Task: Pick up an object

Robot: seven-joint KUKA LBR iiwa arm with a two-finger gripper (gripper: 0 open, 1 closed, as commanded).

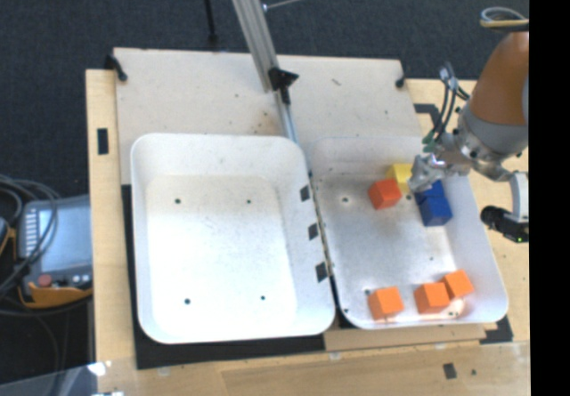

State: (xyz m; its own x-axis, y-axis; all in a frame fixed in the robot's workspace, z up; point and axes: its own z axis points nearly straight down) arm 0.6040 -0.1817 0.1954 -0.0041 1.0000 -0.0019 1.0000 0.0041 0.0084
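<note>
**Gripper positioned over blocks in the right bin**

The left bin (223, 234) is being shown on the tabletop (102, 207). In the right bin (356, 234), an orange block (385, 194) is being seen just beside a yellow block (400, 173); three more orange blocks (386, 302) (432, 296) (458, 283) are being kept along the near wall. The gripper (426, 173) is being held between the yellow block and a blue block (434, 204); whether anything is being gripped cannot be told.

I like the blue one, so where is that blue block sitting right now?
The blue block lies in the right-hand bin, near its far right side, just below the claw and beside a yellow block.
</note>
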